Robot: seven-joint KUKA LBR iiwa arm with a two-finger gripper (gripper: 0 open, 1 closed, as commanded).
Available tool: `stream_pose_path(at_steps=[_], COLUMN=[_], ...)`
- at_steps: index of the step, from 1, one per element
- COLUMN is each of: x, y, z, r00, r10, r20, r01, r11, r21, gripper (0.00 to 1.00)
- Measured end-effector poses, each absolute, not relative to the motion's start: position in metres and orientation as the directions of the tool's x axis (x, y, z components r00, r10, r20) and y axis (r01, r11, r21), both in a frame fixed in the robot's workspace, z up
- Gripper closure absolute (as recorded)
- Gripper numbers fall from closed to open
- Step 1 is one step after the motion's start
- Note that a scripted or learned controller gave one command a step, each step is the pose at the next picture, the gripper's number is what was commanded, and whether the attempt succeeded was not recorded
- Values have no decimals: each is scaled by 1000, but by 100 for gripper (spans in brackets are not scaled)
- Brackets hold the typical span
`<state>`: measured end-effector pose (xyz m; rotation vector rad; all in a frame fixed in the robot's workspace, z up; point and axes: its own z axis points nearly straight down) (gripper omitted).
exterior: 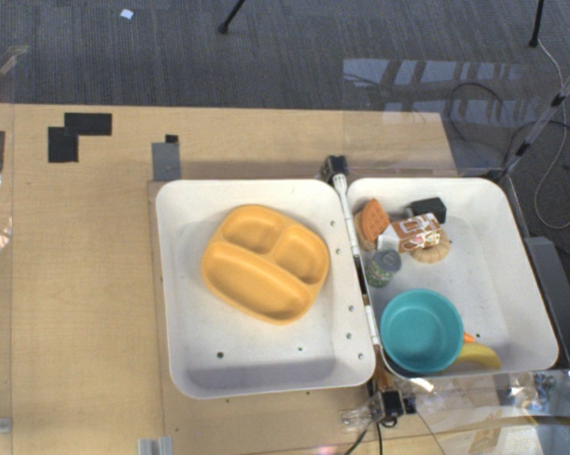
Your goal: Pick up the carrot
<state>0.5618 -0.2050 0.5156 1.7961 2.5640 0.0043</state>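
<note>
A small orange tip, apparently the carrot (469, 338), pokes out from behind the right rim of a teal bowl (419, 331) in the front of the right bin (510, 261). The bowl hides most of it. A yellow banana-like piece (481, 357) lies just in front of the orange tip, against the bowl.
At the back of the right bin lie a flat orange-brown piece (371, 224), a black block (426, 209), a small printed box (417, 232), a round biscuit (433, 251) and a grey-green can (382, 266). The left bin (191, 356) holds a yellow divided plate (265, 263).
</note>
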Motion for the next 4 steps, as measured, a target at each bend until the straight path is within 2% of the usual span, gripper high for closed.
stream_pose_path(at_steps=[1, 2, 3, 4], x=[594, 595, 595, 517], y=[-204, -202, -202, -206], z=[528, 543, 542, 407], r00=[-565, -570, -571, -644], r10=[825, 821, 821, 765], r20=[-12, -23, -23, -1], r01=[825, 821, 821, 765], r11=[565, 571, 571, 644], r21=[10, 20, 20, 1], gripper=[0, 100, 0, 0])
